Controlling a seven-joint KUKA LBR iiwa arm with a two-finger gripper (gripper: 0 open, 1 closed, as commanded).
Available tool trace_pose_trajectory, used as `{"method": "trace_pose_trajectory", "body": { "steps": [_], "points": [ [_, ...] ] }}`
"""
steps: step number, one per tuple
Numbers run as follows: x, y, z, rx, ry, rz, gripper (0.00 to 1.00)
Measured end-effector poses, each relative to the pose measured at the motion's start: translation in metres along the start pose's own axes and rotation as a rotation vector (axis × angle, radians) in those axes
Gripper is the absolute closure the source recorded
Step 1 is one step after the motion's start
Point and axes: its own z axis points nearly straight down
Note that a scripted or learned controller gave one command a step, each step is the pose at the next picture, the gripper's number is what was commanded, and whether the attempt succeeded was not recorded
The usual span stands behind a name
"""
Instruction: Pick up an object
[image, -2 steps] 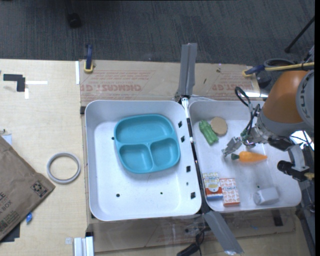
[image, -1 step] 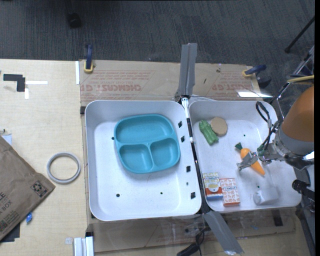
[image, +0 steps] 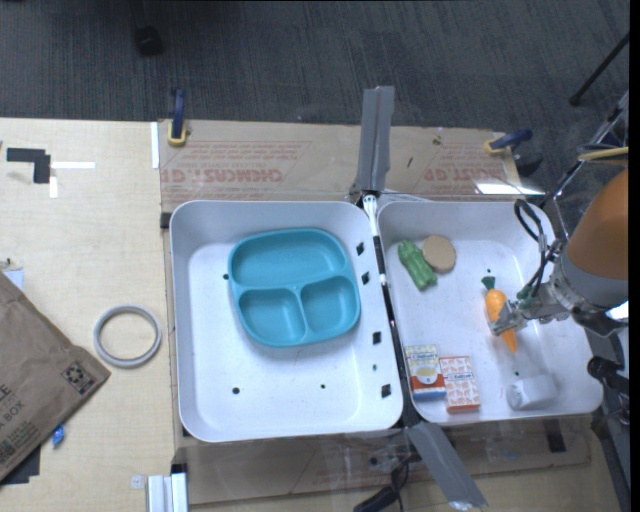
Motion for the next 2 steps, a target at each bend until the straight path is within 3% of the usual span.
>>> {"method": "trace_pose_trajectory", "body": {
  "steps": [1, 2],
  "points": [
    [0.000, 0.001, -0.009, -0.001, -0.001, 0.003, 1.00],
    [0.026, 0.084, -0.091, 0.000, -0.001, 0.076, 1.00]
  ]
}}
